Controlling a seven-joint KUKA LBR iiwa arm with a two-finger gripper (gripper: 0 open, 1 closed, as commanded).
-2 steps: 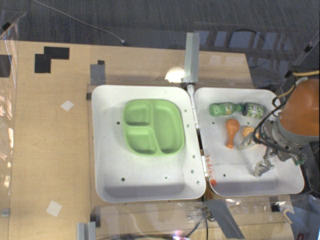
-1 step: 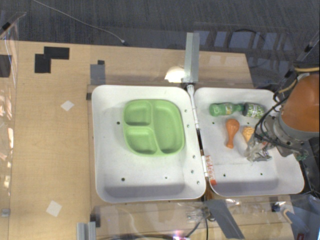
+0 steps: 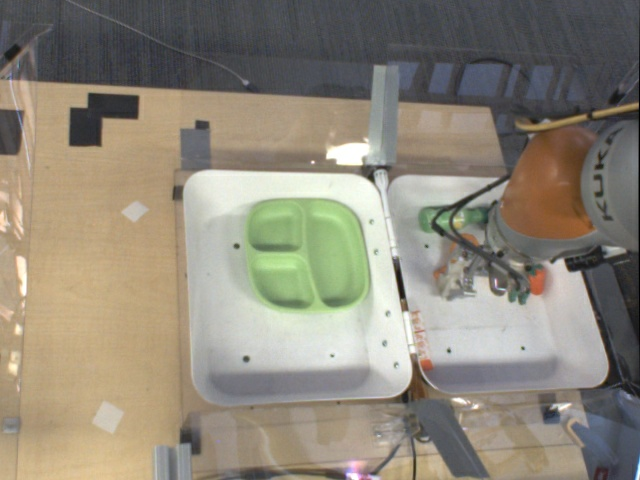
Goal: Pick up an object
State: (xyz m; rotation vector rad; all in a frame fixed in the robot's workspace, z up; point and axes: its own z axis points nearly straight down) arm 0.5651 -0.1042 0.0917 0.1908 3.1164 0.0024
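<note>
Whether the jaws of the gripper (image 3: 470,278) are spread or pressed together cannot be told. It hangs over small objects (image 3: 455,273) cluttering the right bin (image 3: 520,363); a green divided tray (image 3: 305,253) fills the left bin (image 3: 220,348).

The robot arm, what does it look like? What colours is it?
The arm is grey with a big rounded orange band above its wrist and dark letters on its side. Black cables loop beside it. Its gripper is small, metal and silvery grey.
</note>
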